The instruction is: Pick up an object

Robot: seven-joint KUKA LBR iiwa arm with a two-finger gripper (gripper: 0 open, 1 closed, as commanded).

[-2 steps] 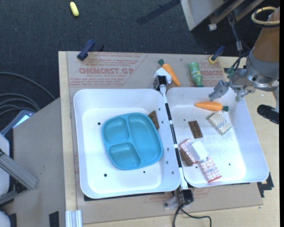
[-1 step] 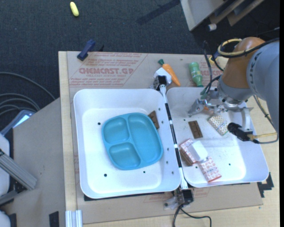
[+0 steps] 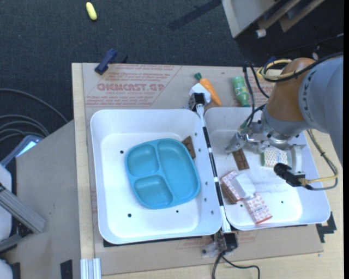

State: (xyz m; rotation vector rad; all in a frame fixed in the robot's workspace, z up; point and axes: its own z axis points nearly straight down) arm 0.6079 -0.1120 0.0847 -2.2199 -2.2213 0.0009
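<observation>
Bins, two of them, shallow and white, sit side by side on a worktop (image 3: 136, 87) seen from above at a slant. The left bin (image 3: 109, 218) holds a blue plate (image 3: 162, 173) with three compartments, lying flat near the middle. A small brown block (image 3: 189, 147) rests just beside the plate's far right edge, close to the divider between the bins.

The right bin (image 3: 311, 210) holds several small things. A brown bar (image 3: 240, 159) lies near its centre. A pink and white packet (image 3: 233, 185) lies nearer, by the divider, and a red and white packet (image 3: 257, 208) lies just beside it at the near side. A pale green and white packet (image 3: 269, 158) lies under the arm's wrist.

From the right, a grey arm (image 3: 322, 92) with an orange band reaches over the far part of the right bin. Its tool (image 3: 244, 139) hangs low over the bin floor, just far of the brown bar. Whether its fingers are open or closed cannot be told, and nothing can be seen held between them.

Beyond the bins, on the far edge of the worktop, lie an orange carrot toy (image 3: 209, 91) and a green bottle (image 3: 240, 90). A blue clip (image 3: 106, 61) sits at the far left corner, and a small yellow object (image 3: 91, 10) lies on the dark floor.
</observation>
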